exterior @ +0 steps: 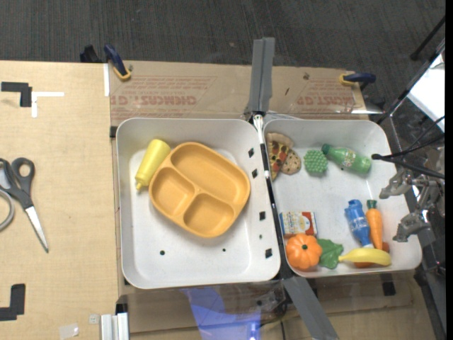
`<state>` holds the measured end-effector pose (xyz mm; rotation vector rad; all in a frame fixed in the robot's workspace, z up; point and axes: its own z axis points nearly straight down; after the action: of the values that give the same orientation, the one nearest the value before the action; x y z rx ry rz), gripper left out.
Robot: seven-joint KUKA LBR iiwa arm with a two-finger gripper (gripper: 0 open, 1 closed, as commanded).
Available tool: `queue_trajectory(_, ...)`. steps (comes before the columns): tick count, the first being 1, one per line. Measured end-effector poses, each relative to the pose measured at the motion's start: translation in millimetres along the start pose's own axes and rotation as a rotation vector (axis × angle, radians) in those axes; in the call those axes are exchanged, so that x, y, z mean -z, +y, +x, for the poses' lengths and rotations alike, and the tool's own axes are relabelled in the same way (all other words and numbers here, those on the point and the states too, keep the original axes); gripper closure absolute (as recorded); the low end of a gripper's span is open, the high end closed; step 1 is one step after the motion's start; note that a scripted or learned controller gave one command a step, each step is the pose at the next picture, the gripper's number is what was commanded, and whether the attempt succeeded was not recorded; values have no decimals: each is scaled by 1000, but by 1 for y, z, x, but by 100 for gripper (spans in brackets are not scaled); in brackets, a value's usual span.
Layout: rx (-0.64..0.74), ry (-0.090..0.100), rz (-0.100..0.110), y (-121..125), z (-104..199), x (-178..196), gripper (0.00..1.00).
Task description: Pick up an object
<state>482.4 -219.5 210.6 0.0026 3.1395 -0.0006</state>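
The carrot point(375, 227) lies in the right bin point(333, 122), close to that bin's right wall, its green top pointing up the view and its orange tip down. The gripper point(400, 210) sits just right of the carrot, over the bin's right wall, as a tangle of grey metal parts. Whether it is spread or closed cannot be told, and nothing is seen held in it. It is near the carrot but apart from it. Touching the carrot's left side is a blue bottle point(356, 222), lying roughly parallel to it. A banana point(364, 258) lies crosswise at the carrot's lower tip. Left of that, and further from the carrot, come a green leafy piece point(330, 252) and then an orange pumpkin point(303, 252), with a small red and white carton point(298, 224) just above the pumpkin. Up the view from the carrot, a green bottle point(348, 159) lies on its side, a green spiky ball point(316, 162) to its left and a pizza slice point(281, 156) beyond that. Well to the carrot's left, the left bin point(127, 211) holds a yellow sectioned plate point(199, 188) with a yellow bottle point(151, 163) against its upper left edge. Farthest left of the carrot, scissors point(25, 197) lie on the bench.
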Motion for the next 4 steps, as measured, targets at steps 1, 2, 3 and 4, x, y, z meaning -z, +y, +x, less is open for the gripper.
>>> queue_trajectory(1, -185, -9, 1, -1, 1, -116, 0)
queue_trajectory(2, -181, -10, 2, -1, 0, -107, 100)
queue_trajectory(3, -181, -17, 3, -1, -2, -105, 0)
queue_trajectory(4, -166, -2, 2, -2, -10, -118, 0)
